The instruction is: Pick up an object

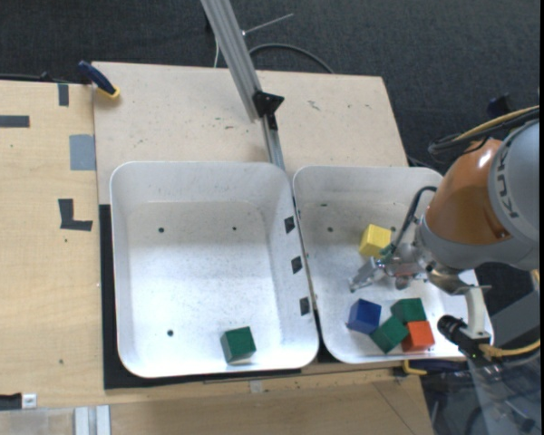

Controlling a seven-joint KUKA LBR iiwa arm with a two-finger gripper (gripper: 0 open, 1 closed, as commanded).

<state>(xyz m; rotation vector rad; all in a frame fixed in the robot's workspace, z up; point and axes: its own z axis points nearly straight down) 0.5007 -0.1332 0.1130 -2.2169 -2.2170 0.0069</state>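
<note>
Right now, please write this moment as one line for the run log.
gripper: low in right bin, beside yellow cube | holding: nothing seen | blue cube: near front | left bin: one green cube

My arm [490, 202] is grey with an orange band. Both bins [199, 175] are white with faint dark speckling. Left bin has one dark green cube [239, 343]. Right bin has a yellow cube [375, 239], blue cube [364, 314], orange-red cube [420, 334], and what looks like two green cubes [399, 324], hard to tell.
</note>
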